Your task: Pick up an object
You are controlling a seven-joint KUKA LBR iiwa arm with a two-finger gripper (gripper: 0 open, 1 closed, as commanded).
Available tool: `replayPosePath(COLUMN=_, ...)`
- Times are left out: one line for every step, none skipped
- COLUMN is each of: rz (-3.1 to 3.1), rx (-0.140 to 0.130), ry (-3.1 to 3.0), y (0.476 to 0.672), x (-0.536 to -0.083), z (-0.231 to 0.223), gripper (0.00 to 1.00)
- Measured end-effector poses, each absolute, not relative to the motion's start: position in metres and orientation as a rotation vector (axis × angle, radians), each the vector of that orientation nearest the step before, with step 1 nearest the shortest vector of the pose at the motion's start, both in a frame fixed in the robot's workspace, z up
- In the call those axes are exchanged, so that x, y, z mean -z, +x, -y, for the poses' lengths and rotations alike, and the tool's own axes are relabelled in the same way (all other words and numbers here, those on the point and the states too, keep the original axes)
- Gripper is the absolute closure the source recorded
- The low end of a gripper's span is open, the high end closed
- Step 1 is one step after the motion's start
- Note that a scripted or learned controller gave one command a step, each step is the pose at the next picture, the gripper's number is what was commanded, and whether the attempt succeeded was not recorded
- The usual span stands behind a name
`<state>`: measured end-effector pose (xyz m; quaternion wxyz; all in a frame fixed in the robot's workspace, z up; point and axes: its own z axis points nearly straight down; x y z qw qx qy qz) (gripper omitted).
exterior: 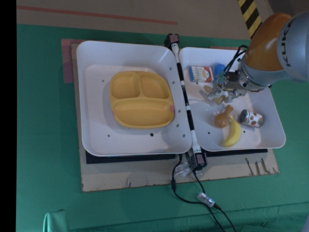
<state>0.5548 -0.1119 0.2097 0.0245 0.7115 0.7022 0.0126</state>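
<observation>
Drumstick just below my gripper looks light, rigid, slick plastic; I'd pinch its narrow shank; jaw state: cannot tell.

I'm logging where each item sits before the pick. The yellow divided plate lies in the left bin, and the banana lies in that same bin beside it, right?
Not quite. The yellow divided plate does lie in the left bin, but the banana lies in the right bin, near the small can, as the camera view shows.
</observation>
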Motion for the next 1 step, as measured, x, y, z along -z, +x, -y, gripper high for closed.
replayPosePath(rz=-2.207, rx=-0.009, ry=2.220, y=0.5825, x=-0.3431, z=0.0838, gripper=1.00)
